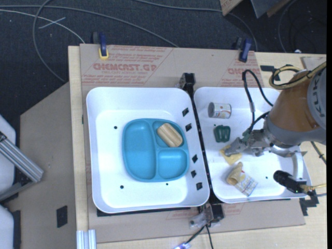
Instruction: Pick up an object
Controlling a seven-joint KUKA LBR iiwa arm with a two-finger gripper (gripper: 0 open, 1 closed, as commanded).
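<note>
Two shallow white bins sit side by side on the bench, the left bin taking the middle of the frame and the right bin lying toward the right. In the left one there is a blue divided tray, and a tan bread-like roll rests in its upper right compartment. The right bin has a scatter of small things: a little grey can lying on its side near the top, a dark green pepper-shaped piece just below it, a yellowish item at the middle, and a tan piece next to a crinkled wrapper lower down. The arm comes in from the right edge, its orange band prominent, and the gripper is down inside the right bin, right up against the yellowish item. From where I stand I cannot tell how the gripper is set, or whether it has hold of anything. A black cable loops over the bin above it.
</note>
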